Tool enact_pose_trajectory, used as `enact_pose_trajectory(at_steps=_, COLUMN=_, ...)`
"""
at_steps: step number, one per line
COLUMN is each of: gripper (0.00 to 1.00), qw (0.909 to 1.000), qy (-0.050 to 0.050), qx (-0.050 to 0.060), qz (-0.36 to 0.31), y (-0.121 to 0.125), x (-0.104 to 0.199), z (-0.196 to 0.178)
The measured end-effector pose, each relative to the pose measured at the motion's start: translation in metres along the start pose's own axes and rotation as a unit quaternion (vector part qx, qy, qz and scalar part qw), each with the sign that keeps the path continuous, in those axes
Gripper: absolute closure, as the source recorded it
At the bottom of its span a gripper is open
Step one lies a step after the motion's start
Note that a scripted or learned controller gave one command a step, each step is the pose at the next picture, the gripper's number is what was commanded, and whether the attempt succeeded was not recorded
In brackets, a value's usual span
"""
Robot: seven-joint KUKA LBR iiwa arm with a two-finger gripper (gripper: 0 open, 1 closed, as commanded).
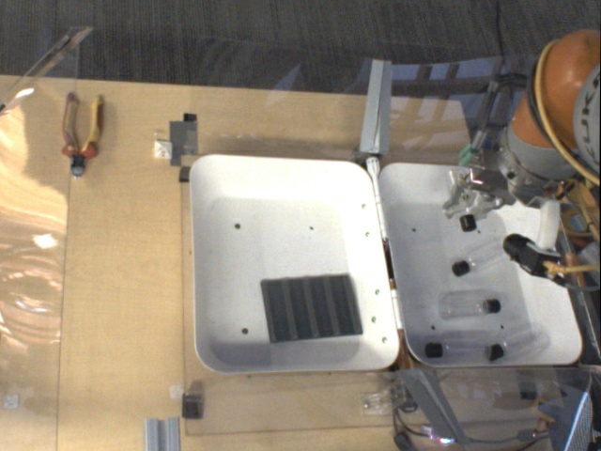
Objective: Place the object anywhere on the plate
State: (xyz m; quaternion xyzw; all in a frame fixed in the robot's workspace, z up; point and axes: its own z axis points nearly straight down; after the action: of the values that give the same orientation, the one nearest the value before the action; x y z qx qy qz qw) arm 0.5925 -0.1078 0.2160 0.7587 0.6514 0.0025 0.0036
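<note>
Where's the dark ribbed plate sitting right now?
The dark ribbed plate lies flat in the left bin, near its front edge and right of centre, across the divider from the gripper over the right bin.

Grey arm [563,101] enters from right, orange band up top; gripper [467,200] pointing down, low.

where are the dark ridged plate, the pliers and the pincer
dark ridged plate [311,308], camera view, middle of its ribbed top.
pliers [81,132], camera view, on the red and yellow handles.
pincer [467,198], camera view, between its fingertips.
</note>
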Motion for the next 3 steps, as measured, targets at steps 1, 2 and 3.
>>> enact_pose_trajectory(at_steps=1, gripper=1.0, qw=0.9992, qy=0.0, qx=0.002, qz=0.041, y=0.065, x=0.086, z=-0.061)
enact_pose_trajectory(at_steps=2, gripper=1.0, qw=0.9738, qy=-0.001, qx=0.005, qz=0.227, y=0.045, x=0.206, z=-0.021)
enact_pose_trajectory(at_steps=3, gripper=1.0, qw=0.888, qy=-0.001, qx=0.004, qz=0.46, y=0.036, x=0.264, z=0.015)
